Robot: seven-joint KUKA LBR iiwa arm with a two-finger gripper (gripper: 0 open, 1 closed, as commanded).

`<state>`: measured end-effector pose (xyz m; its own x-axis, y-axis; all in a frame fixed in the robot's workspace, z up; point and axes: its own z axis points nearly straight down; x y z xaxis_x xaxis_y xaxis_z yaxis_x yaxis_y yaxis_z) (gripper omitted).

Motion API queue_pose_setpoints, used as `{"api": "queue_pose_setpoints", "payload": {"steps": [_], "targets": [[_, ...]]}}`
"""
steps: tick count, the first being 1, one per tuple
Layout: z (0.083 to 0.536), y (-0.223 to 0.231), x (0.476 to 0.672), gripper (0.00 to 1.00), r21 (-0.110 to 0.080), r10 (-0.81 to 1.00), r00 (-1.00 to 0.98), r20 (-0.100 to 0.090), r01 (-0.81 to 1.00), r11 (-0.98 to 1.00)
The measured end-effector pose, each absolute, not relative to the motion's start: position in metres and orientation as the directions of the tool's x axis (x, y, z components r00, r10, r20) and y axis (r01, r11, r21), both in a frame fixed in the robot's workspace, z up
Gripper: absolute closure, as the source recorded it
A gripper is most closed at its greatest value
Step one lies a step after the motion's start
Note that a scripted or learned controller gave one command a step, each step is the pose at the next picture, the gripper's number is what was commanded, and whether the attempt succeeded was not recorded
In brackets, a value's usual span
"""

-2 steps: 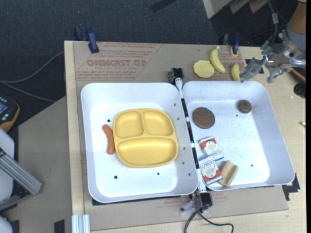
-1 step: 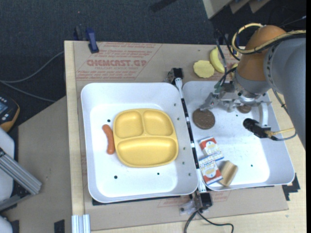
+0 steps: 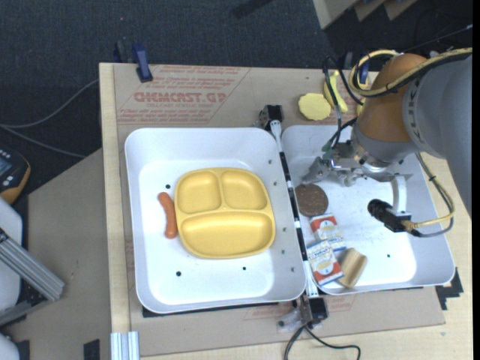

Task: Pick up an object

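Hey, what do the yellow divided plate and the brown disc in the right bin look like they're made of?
Plate: probably moulded plastic, going by its even yellow colour, rounded dividers and soft sheen. Brown disc: hard to tell; its dull, matte, slightly mottled surface suggests a toy cookie or patty of plastic or rubber, though wood is possible.

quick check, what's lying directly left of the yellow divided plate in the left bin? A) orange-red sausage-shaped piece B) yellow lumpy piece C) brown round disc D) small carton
A: the orange-red sausage-shaped piece lies lengthwise against the left side of the yellow divided plate in the left bin; the brown round disc and small carton are in the right bin.
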<state>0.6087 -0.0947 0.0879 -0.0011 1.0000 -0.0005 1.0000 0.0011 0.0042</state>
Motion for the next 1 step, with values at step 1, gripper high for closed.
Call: {"api": "queue_pose_setpoints", "payload": {"steps": [1], "targets": [[0.0879,-0.0997,0.5900,0.00,0.006,1.000,0.002,0.001,1.000,-0.002]]}}
